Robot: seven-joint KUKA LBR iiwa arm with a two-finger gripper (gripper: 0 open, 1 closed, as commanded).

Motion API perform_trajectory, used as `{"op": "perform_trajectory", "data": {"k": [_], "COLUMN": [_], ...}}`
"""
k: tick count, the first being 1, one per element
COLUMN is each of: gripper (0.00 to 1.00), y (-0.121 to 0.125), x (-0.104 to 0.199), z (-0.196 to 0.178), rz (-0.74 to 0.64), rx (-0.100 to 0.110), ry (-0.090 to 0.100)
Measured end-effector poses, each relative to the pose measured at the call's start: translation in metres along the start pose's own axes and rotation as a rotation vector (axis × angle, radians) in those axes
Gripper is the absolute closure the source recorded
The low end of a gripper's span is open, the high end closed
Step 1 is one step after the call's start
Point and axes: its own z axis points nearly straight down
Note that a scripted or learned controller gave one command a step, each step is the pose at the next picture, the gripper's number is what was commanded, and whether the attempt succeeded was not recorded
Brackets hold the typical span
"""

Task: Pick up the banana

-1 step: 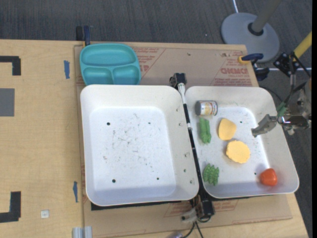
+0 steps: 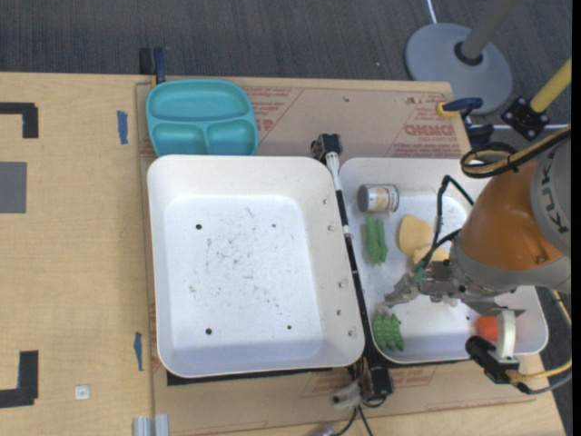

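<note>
the gripper (image 2: pixel 404 291) hangs low over the right bin (image 2: pixel 536 334), fingers spread with nothing between them, pointing toward the bin's left wall. what i take for the banana (image 2: pixel 416 236), a pale yellow piece, lies just beyond it toward the far edge, near the small can (image 2: pixel 379 198) and the green piece (image 2: pixel 375 241). its long axis cannot be read.
</note>
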Motion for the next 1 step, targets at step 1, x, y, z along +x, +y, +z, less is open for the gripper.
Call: {"op": "perform_trajectory", "data": {"k": [1], "gripper": [0.0], "y": [0.0002], "x": [-0.0005], "z": [-0.0002], "rz": [0.0], "rx": [-0.001], "ry": [-0.001]}}
